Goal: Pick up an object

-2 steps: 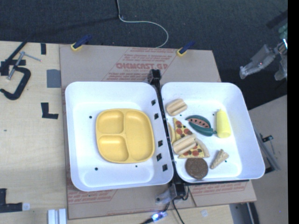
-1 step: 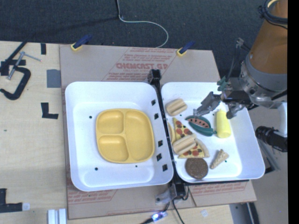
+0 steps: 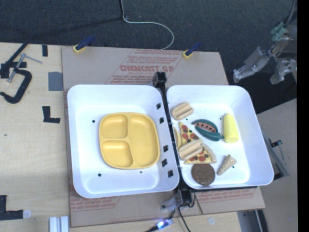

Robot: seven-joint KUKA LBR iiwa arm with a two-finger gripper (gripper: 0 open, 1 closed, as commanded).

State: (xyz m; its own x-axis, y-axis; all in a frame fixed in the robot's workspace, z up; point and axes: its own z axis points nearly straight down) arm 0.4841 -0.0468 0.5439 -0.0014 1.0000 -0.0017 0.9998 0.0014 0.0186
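Observation:
The right white bin holds several toy foods: a hot dog at the top left, a pizza slice, a second hot dog, a watermelon slice, a yellow corn cob, a brown round patty and a small tan wedge. My gripper hangs high at the upper right, beyond the bin's far right corner and well apart from the foods. It is open, with nothing between its fingers.
The left white bin carries a yellow divided plate. Both bins rest on a cardboard sheet held by clamps. A white cable runs across the dark floor behind.

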